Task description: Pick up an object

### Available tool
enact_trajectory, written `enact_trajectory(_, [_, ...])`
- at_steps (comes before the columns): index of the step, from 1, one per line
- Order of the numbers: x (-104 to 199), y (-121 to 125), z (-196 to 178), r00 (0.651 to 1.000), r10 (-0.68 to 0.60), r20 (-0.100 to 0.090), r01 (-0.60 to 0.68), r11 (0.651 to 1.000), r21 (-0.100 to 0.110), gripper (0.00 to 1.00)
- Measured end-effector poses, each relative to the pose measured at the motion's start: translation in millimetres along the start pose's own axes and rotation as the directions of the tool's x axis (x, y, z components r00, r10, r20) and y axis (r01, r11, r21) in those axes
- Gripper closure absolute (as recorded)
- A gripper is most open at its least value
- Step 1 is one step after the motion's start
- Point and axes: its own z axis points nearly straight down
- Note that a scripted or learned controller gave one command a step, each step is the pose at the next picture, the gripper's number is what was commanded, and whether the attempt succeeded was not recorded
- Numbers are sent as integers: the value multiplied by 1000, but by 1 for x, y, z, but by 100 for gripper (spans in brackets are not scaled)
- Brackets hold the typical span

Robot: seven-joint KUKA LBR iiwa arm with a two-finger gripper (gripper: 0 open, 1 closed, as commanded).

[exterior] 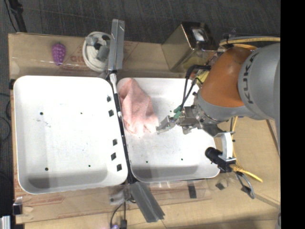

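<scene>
Pink cloth (136, 109) lay crumpled at right bin's (167, 173) left wall, long axis running along wall. Gripper (164, 124) hovered just right of cloth's lower edge; finger spread couldn't be told, nothing seen held.

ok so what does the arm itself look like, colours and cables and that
The arm is grey with a rounded orange band above the wrist and dark letters on its grey shell at the right. A dark cable loops by the wrist, and yellow cable shows above the arm. The gripper is a small metallic grey assembly with a green spot near its base.
</scene>
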Motion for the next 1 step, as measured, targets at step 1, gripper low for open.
enact_trajectory(1, [6, 85, 46, 982, -187, 2, 187, 982, -2, 0])
